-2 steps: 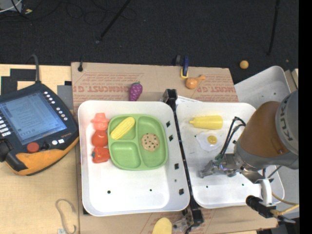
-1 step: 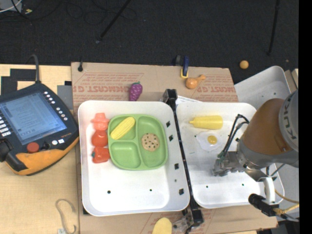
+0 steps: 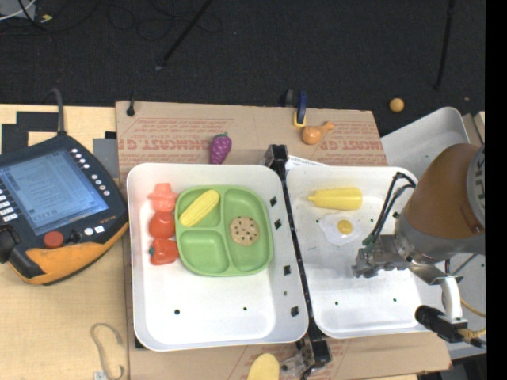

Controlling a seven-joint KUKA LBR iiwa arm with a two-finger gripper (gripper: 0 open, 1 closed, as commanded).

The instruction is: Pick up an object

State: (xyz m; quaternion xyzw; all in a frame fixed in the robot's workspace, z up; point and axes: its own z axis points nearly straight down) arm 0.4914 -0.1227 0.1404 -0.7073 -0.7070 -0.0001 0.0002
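In the right bin lie a yellow banana-like piece at the back and a fried egg toy just in front of it. My gripper hangs low over the right bin's floor, a little to the right of and nearer than the egg, with nothing seen between its fingers. The left bin holds a green divided plate with a corn cob and a cookie in it. Red and pink toys lie beside the plate's left edge.
A purple grape bunch and an orange pear-like toy rest on the cardboard behind the bins. A teach pendant sits on the bench at left. A yellow piece lies at the front edge. A black divider separates the bins.
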